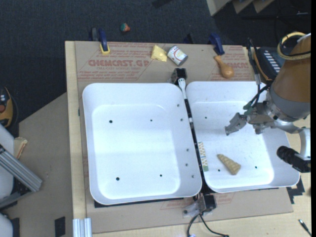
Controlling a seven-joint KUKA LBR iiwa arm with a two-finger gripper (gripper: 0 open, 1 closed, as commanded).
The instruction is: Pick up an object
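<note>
Two white bins sit side by side on a brown board: the left bin [136, 142] and the right bin [217, 100]. One tan cone [229, 164] lies near the right bin's front edge. One gripper [236, 125] hovers above that bin, well apart from the cone, its fingers spread and pinching nothing. Dark carpet [59, 14] surrounds the bench.
</note>
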